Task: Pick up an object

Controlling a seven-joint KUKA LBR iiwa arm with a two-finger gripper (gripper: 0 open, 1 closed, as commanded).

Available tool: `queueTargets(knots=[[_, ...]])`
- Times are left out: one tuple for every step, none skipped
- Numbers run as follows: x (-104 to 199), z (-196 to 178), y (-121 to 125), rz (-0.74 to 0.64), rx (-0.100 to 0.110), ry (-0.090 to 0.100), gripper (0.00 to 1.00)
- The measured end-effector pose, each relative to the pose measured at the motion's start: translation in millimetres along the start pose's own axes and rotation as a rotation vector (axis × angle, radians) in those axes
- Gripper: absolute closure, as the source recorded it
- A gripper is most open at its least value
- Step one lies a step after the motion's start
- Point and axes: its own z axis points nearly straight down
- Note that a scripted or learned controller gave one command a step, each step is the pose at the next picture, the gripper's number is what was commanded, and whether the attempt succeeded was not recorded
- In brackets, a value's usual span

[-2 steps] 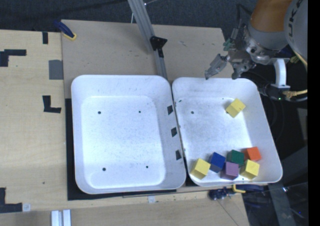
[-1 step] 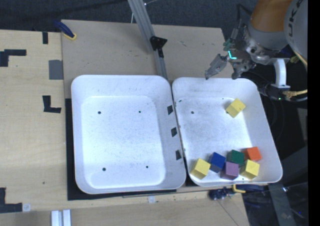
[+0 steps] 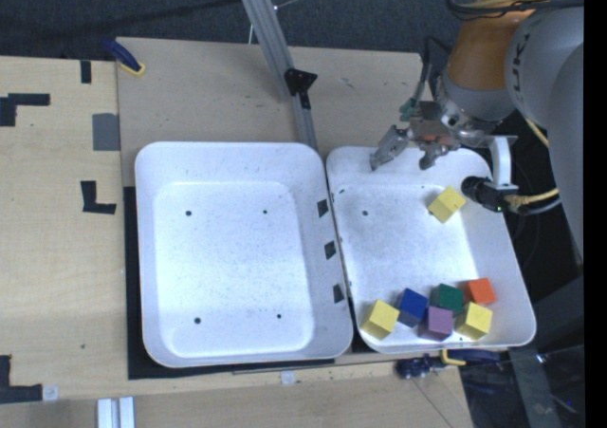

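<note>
The left bin (image 3: 232, 251), filling the middle-left of the frame, has nothing to do with the work yet. Moving right, the right bin (image 3: 408, 227) holds all the blocks. Along its lower edge sits a huddle: a yellow block (image 3: 381, 319), a blue one (image 3: 413, 306), a purple one (image 3: 439, 322), a green one (image 3: 447, 298), another yellow block (image 3: 477, 320) and an orange one (image 3: 481, 290), most of them touching a neighbour.

Up toward the bin's upper right lies a lone yellow cube (image 3: 446, 204), well apart from the huddle. It's a cube, so no real long axis; it sits turned a little, its edges slanted against the bin's walls.

Above it, at the bin's top rim, hangs the gripper (image 3: 410, 157), fingers spread apart with nothing between them. So I'd say nothing is picked up yet: the descent, the closing and the lift are all left. The lone cube looks the nearest candidate.
</note>
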Motion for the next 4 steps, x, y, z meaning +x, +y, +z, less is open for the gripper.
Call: queueTargets(knots=[[-2,45,3,0.001,-0.001,-0.001,0.00],[6,107,4,0.000,0.000,0.000,0.00],[6,93,5,-0.001,-0.005,0.000,1.00],[10,29,6,0.000,-0.013,0.000,1.00]])
